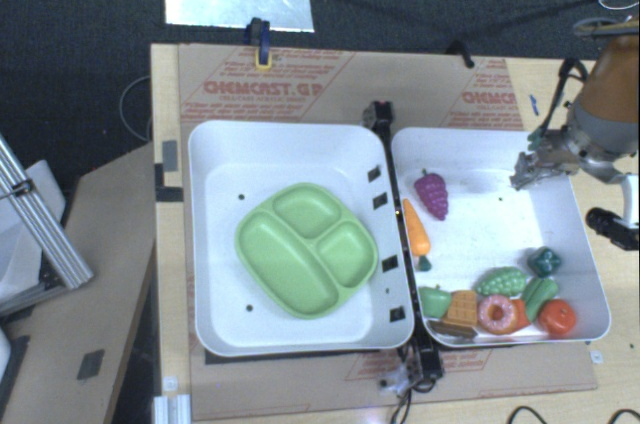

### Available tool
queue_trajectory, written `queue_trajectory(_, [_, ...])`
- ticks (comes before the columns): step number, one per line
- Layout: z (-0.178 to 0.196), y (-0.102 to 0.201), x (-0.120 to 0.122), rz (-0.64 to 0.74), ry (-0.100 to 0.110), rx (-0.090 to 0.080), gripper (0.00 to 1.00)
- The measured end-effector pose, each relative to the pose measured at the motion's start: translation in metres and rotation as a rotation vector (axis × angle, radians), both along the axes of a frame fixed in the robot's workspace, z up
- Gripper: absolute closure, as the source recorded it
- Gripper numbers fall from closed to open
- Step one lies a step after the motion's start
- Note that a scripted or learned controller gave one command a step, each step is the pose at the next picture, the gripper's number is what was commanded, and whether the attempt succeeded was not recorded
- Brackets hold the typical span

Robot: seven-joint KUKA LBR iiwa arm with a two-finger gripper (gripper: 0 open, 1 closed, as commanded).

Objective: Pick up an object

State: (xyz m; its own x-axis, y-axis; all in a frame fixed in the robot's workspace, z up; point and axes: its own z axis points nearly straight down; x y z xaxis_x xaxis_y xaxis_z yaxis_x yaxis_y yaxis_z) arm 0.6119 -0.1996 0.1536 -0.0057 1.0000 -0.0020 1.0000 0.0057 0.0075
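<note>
My gripper hangs over the right bin's far right corner, nothing visible between its fingers. Purple grapes lie in the bin's upper left part, with an orange carrot along the left wall below them. Along the near edge sit a green pepper, a waffle-like brown piece, a pink donut, a green bumpy vegetable, a dark green piece, a green pod and a red tomato.
The left bin holds a light green divided plate. A black divider with clips runs between the bins. Cardboard lies beneath both bins, and a metal frame stands at the left.
</note>
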Motion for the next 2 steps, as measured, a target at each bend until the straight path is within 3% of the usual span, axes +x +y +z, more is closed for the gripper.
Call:
queue_trajectory(1, [0.054,-0.003,-0.008,-0.004,0.000,0.000,1.00])
queue_trajectory(2, [0.072,-0.003,-0.007,-0.001,0.003,0.001,1.00])
